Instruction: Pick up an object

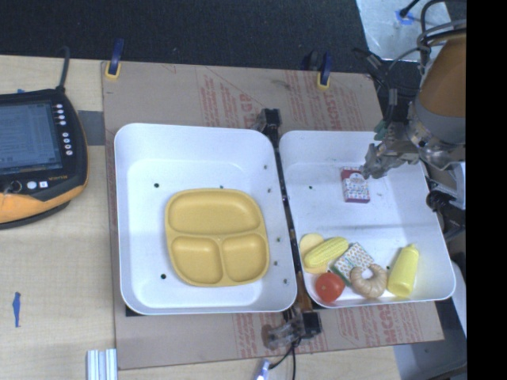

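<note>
Just below and to the camera-left of the end effector (pixel 379 165) lies a small flat red-and-white packet (pixel 356 186), resting on the floor of the right-hand shallow white bin (pixel 317 153) — close to the fingertips, perhaps touching, though that cannot be told from this angle. Whether the end effector is open or closed cannot be told either; the tips are dark and blurred together. The packet is the nearest candidate for the pick, and its flatness is the risk: it could slide along the smooth bin floor, or the tips could close on nothing above it. Farther toward the camera sits a cluster (yellow plastic corn cob (pixel 326 251), red toy tomato (pixel 329 288), tan pretzel-like ring (pixel 369 279), yellow squeeze bottle (pixel 403 270)) — well clear. A yellow compartment tray (pixel 216 236) lies in the left white bin (pixel 135 212).
</note>
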`<state>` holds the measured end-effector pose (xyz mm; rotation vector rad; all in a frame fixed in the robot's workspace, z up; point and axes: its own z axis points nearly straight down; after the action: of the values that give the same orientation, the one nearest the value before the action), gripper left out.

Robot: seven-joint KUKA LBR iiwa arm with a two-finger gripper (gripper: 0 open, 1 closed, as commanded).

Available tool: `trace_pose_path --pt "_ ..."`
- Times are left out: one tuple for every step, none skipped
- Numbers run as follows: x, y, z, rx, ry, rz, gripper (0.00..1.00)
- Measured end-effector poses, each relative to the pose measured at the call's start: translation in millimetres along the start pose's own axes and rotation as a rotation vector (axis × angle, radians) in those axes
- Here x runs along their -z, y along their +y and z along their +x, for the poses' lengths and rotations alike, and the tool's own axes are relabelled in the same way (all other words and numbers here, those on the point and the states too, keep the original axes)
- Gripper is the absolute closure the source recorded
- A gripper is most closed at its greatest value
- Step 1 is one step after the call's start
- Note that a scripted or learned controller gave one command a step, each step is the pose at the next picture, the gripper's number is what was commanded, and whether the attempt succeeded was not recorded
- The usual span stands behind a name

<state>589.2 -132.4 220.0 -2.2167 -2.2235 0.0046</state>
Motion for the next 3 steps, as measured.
trace_pose_path --pt "19.7 60.2 -3.8 0.001 0.001 -0.002 1.0" --pt "19.4 60.1 -3.8 0.001 0.001 -0.001 0.0" --pt "-63.2 9.5 -22.0 0.002 0.0 0.003 0.0"
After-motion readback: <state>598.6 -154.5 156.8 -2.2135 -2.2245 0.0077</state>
